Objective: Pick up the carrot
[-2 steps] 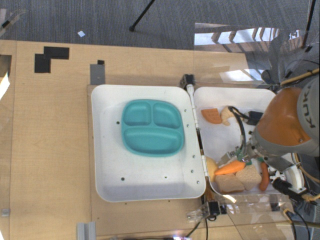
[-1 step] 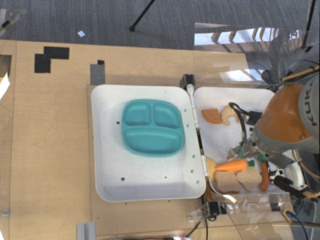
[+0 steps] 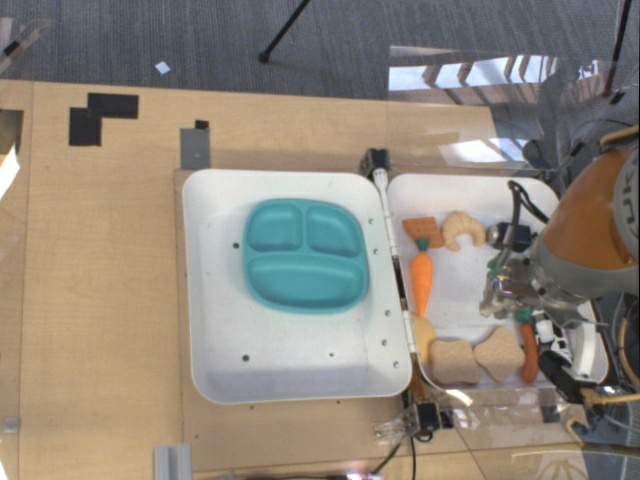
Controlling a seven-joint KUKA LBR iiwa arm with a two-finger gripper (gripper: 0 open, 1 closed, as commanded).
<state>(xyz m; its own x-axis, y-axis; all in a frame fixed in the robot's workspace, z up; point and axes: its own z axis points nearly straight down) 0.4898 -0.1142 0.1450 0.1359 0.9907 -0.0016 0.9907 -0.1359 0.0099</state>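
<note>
The hand hangs low in the right bin, to the right of the carrot and apart from it; nothing sits between its fingers, and whether they are spread or closed I cannot tell; this looks like the approach step, the grasp not yet made. The carrot lies lengthwise near the bin's left wall, green tip away from the camera; the next move calls for a shift left over the carrot and a descent along its middle. Nearer than the carrot lie bread pieces; beyond it a croissant. The arm reaches in right of the carrot, wrist bent down.
</note>
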